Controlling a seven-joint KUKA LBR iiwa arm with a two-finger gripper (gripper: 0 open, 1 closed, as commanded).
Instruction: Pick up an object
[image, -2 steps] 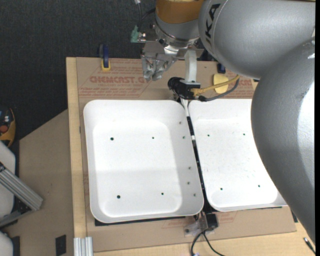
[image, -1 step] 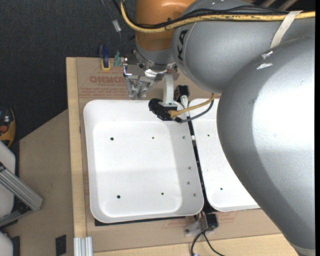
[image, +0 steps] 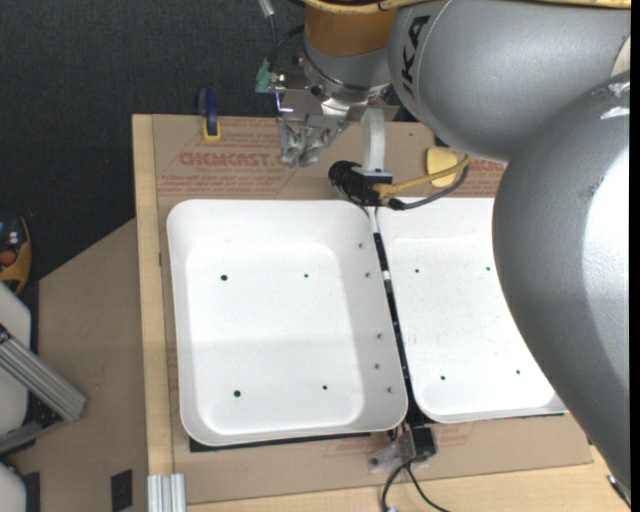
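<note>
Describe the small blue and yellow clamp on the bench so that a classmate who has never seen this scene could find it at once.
Start at the left white bin, then look past its far edge to the brown board under both bins. On that board's far left edge sits the clamp. Its blue top and yellow base set it apart from the grey gripper to its right.

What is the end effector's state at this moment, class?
End effector: cannot be told; it hangs above the brown board beyond the left bin, with no object seen in it.
</note>
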